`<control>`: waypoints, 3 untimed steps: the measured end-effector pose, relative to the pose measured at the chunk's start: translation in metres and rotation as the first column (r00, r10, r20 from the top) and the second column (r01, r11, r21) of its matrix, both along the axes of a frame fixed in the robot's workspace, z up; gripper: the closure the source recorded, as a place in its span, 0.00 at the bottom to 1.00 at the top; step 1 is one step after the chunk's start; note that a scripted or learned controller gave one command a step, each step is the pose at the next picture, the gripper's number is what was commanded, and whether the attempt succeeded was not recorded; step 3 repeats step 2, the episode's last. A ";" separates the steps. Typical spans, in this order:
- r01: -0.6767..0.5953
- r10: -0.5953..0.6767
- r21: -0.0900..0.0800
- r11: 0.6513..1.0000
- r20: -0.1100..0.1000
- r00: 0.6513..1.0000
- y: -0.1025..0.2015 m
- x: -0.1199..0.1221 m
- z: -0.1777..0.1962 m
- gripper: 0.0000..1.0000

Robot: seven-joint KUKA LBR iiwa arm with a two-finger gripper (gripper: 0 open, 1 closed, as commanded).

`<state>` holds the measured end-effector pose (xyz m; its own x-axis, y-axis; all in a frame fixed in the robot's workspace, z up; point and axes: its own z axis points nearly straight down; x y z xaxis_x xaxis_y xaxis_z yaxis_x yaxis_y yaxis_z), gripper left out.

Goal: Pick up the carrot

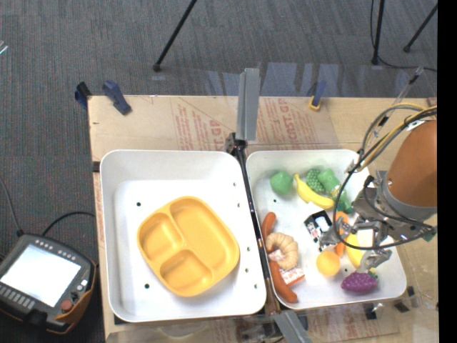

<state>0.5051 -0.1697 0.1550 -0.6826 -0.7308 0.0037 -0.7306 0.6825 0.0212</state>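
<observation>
My gripper (355,243) hangs low over the right bin (285,164), just right of the orange (328,263). I cannot tell its state. The carrot (341,241) shows as an orange sliver just above the orange, partly hidden under my wrist. Purple grapes (359,282) lie just right of the orange, a banana (314,193) above it.

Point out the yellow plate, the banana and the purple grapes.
yellow plate (188,245): camera view, on the ridge between its compartments.
banana (312,194): camera view, on its curved middle.
purple grapes (358,283): camera view, on the bunch's centre.
</observation>
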 end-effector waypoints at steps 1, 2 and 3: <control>0.150 -0.150 -0.007 0.989 0.011 0.989 0.024 0.037 -0.072 0.00; 0.014 -0.014 -0.007 1.000 0.012 1.000 0.087 0.001 -0.071 0.00; 0.014 -0.014 -0.007 1.000 0.012 1.000 0.087 0.001 -0.071 0.00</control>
